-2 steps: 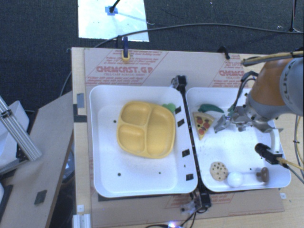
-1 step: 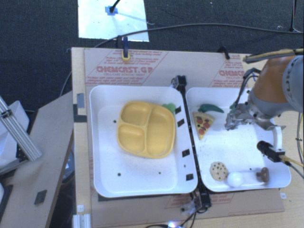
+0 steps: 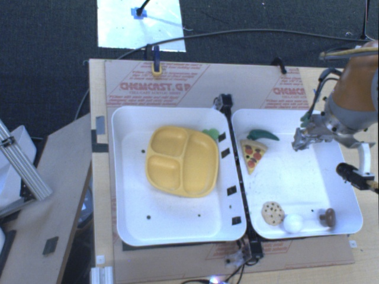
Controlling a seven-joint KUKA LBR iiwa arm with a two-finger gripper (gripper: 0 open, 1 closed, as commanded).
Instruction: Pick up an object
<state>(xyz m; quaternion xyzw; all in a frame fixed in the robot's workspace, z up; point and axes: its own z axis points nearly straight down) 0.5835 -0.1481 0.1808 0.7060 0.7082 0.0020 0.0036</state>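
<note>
The gripper (image 3: 300,139) hovers over the right bin (image 3: 343,218), its finger state impossible to tell. One pizza slice (image 3: 253,154) lies at its 8 o'clock, one green pepper (image 3: 262,135) at 9. One cookie (image 3: 272,213), one white ball (image 3: 293,223) and one small, indistinct brown piece (image 3: 327,217) sit toward 6. The left bin (image 3: 127,218) holds one yellow tray (image 3: 182,160), half-hiding something green (image 3: 211,134).

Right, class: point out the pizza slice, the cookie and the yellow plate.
pizza slice (image 3: 253,155), camera view, middle of its topping.
cookie (image 3: 272,213), camera view, its centre.
yellow plate (image 3: 204,158), camera view, its large right compartment.
</note>
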